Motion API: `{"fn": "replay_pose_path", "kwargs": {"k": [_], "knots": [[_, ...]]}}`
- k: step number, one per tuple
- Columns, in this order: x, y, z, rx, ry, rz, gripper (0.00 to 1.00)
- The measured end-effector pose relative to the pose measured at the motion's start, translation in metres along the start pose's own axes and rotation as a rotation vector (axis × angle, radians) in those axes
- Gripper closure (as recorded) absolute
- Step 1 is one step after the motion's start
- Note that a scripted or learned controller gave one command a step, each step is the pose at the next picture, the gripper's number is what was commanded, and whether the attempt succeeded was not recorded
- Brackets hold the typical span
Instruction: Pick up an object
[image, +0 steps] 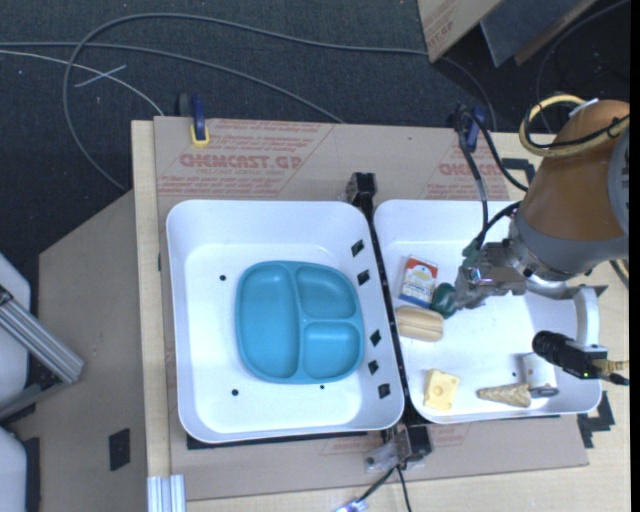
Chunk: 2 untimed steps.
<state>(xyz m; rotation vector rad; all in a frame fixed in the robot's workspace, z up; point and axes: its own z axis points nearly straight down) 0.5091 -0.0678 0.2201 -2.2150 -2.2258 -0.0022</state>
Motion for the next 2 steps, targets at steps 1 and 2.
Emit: {"fn": "replay_pose_path", "kwargs": {"k": [1, 2], "knots": [[0.061, -0.003, -0.007, 0.000, 0.000, 0.000, 1.00], [0.117, 0.008, -0.001, -0.001, -0.001, 0.001, 1.00]]}}
